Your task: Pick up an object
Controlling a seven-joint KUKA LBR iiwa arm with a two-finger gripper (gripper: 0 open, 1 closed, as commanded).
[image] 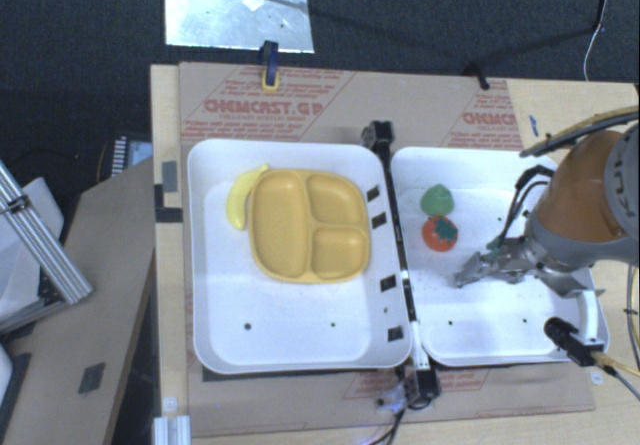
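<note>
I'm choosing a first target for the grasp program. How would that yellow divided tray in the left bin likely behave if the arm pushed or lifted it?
The yellow divided tray looks like moulded plastic, so probably stiff and light. Lying flat in the left bin, it would likely slide rather than roll or tip. Its wide body and smooth, rounded rim may give the tool little to grip.

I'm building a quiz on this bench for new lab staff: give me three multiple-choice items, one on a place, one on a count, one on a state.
1. Where does the yellow divided tray lie? A left bin B right bin C on the cardboard
2. How many compartments does that tray have? A two B three C five
3. How is the green and orange toy? A between the gripper's fingers B free on the right bin floor C on the tray

A: it fills the left bin.
B: three hollows show.
B: gripper sits apart.
</note>
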